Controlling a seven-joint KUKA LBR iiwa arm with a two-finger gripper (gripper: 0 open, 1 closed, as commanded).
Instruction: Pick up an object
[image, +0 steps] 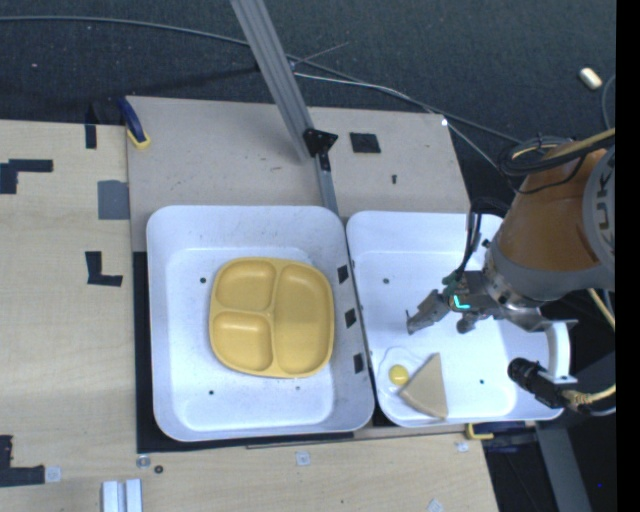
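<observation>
A: Where is the gripper (432, 312)?

B: Over the right bin (400, 240), near its middle, hanging off the grey and orange arm (552, 232). Its dark fingers point left. They are small and blurred, so I cannot tell if they are apart or together.

A: Anything in them?

B: Nothing shows between them.

A: And the things to pick?

B: A tan wedge (428, 386) lies at the front of the right bin, with a small yellow ball (398, 376) just beside it on the left. Both sit apart from the gripper. The wedge's front edge meets the bin rim, hard to separate. A yellow divided tray (271, 317) rests in the left bin (180, 300).
</observation>
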